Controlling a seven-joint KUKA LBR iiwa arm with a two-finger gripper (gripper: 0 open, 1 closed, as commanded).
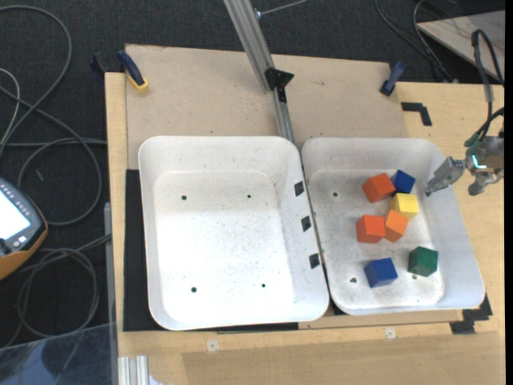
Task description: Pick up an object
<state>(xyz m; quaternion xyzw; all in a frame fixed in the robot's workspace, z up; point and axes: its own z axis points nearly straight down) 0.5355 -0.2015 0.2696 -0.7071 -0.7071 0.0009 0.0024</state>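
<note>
The gripper hangs at the right bin's right rim, its fingers apart with nothing between them. The cubes lie to its left, inside that bin: the blue cube is nearest, just beside the fingertip, with the yellow cube below it and the orange cube further left. The green cube sits lower, toward the front.
</note>
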